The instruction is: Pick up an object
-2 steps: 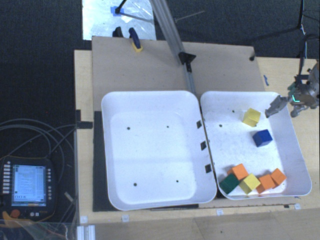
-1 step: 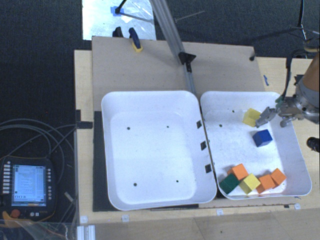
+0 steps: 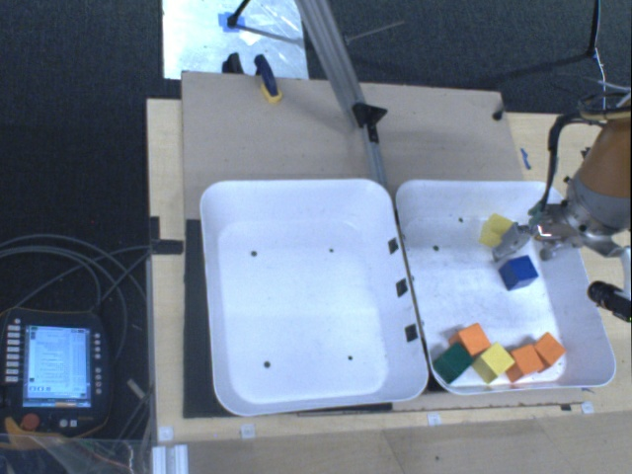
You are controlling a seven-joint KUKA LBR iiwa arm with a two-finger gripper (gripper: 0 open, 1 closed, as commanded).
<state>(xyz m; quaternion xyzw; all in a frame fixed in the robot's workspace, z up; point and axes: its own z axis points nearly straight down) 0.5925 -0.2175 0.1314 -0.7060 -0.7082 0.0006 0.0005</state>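
Your gripper (image 3: 515,243) hangs over the right bin (image 3: 592,363), between the yellow cube (image 3: 495,230) and the blue cube (image 3: 517,272); you cannot tell its state from here. The blue cube lies alone, near the bin's middle. It looks light, rigid and flat-sided, so take it across two opposite faces, squarely, or it may twist out.

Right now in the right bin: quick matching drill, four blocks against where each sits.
Blocks:
1. blue block
2. green block
3. lone yellow block
4. rightmost orange block

Places:
A. left end of the cluster at the bin's near wall
B. just below the gripper
C. right end of that cluster
D. upper part of the bin, left of the gripper

Pairs: 1-B, 2-A, 3-D, 4-C
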